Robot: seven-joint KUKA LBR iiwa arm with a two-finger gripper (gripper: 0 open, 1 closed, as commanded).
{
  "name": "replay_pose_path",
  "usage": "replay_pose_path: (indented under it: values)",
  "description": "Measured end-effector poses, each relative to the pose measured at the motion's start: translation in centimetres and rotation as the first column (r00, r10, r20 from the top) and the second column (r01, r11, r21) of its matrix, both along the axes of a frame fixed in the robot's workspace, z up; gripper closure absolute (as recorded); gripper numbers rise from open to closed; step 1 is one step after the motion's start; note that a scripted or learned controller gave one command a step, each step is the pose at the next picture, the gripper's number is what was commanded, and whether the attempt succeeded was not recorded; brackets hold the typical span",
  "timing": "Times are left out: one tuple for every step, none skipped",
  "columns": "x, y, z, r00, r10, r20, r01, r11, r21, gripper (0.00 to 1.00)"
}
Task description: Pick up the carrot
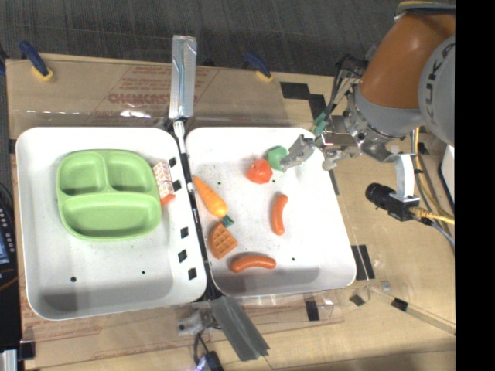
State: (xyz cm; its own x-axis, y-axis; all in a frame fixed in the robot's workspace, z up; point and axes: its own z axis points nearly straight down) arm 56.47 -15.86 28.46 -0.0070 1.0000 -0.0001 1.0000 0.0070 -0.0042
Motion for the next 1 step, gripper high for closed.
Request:
replay_pose_path:
  values:
    - [-4.72,3.66,7.21,1.0,0.011,0.005,-0.011,1.0,-0.001,0.0]
